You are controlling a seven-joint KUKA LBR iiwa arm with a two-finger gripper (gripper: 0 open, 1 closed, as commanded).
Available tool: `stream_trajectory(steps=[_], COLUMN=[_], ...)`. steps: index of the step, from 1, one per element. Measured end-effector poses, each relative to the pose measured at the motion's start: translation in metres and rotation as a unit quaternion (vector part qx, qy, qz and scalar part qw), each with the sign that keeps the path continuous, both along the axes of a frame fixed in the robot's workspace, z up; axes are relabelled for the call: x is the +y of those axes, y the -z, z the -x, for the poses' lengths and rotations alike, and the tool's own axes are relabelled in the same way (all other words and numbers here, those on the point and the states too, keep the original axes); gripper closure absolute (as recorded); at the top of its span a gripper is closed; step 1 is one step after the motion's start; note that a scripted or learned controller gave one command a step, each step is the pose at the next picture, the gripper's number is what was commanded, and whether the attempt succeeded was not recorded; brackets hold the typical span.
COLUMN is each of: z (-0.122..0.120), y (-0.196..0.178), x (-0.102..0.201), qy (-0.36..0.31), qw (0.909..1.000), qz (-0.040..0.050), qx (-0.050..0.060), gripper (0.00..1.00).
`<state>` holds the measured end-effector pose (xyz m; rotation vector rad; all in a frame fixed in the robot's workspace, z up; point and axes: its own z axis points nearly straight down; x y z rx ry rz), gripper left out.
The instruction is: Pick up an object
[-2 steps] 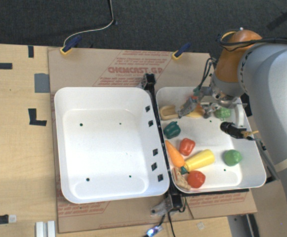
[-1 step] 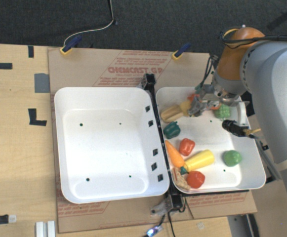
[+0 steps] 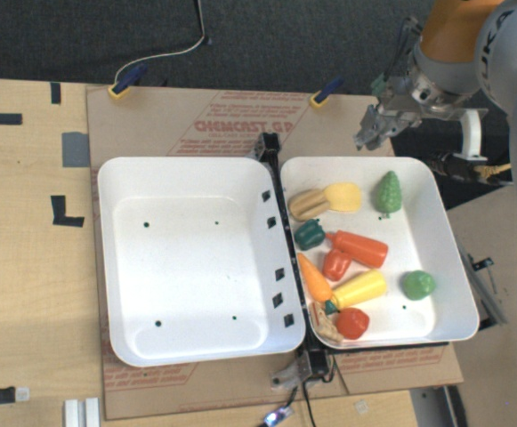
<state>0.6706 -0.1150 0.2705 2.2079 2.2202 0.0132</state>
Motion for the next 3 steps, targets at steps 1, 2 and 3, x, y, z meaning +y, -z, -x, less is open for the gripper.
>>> stream_trajectory(steps=[1, 2, 3], z=[0.001, 0.002, 0.002], y=[-0.167, -0.273, -0.264], x=[0.01, 0.011, 0.011], qy=[0.001, 0.001, 0.002], qw=[1.0, 1.0, 1.0], qz=[0.0009, 0.0007, -0.0001], qx=[-0.003, 0.0, 0.006], gripper=[1.0, 1.0, 0.0])
